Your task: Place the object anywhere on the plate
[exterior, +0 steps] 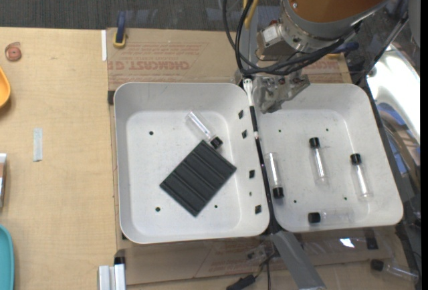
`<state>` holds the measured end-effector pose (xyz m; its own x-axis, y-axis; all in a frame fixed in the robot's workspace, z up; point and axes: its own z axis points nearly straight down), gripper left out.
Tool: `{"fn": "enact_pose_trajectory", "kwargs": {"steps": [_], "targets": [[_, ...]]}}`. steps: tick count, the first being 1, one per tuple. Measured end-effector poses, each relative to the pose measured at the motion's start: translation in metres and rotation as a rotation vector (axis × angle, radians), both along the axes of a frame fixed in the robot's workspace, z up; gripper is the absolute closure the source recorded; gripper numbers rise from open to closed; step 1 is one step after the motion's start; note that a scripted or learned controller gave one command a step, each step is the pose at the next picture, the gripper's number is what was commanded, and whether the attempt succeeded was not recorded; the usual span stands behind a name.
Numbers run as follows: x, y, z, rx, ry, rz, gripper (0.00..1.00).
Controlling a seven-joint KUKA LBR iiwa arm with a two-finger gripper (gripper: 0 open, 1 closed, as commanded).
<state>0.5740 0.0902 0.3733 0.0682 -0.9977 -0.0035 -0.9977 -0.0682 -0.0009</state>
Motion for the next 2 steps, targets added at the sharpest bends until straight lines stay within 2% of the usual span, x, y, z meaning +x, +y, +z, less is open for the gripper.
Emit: {"fn": "enact_pose_trajectory", "kwargs": {"steps": [1, 2], "targets": [[0.003, 0.023, 0.063, 0.001, -0.001, 0.429, 1.00], [0.048, 0.118, 0.067, 0.002, -0.001, 0.679, 1.00]]}}
